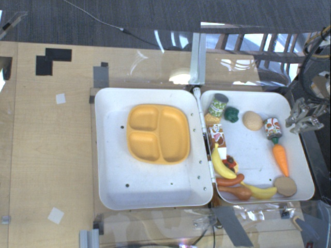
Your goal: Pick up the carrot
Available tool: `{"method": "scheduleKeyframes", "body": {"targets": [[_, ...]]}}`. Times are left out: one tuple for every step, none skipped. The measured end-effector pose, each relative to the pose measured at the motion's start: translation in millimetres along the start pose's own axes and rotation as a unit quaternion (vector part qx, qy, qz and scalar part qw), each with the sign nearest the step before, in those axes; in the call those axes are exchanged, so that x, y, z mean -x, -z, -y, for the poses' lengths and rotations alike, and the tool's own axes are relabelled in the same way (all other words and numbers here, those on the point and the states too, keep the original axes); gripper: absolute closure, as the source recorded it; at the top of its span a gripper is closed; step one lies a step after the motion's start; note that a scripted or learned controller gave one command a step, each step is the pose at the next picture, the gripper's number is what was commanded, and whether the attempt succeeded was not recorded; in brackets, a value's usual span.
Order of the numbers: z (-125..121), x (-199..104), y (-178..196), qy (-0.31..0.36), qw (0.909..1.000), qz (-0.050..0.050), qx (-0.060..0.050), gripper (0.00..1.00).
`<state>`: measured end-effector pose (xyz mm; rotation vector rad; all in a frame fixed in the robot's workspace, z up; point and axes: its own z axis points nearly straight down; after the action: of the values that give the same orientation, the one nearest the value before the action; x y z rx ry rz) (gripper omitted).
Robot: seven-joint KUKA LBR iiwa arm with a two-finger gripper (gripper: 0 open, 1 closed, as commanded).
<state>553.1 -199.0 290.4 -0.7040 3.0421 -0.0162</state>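
Observation:
The orange carrot (281,159) lies in the right bin (248,149) near its right wall, leafy end pointing to the far side. My gripper (304,117) hangs over that bin's right rim, up and to the right of the carrot and apart from it. Nothing is seen in the gripper.
Around the carrot are a small red-labelled can (272,128), a brown potato (285,186), a beige ball (252,120), two bananas (222,164), sausages (230,180) and a green-labelled can (217,107). A yellow divided plate (158,133) sits in the left bin (114,164).

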Motion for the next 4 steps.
{"method": "scheduleKeyframes", "body": {"targets": [[-11, -35, -106, 0.186, 0.9825, -0.005, 0.008, 1.0], [-72, 3, -51, 0.281, 0.9598, -0.001, 0.005, 1.0], [-62, -44, -88, 0.428, 0.9036, -0.003, 0.008, 1.0], [16, 56, -29, 0.482, 0.876, 0.001, 0.004, 1.0]]}}
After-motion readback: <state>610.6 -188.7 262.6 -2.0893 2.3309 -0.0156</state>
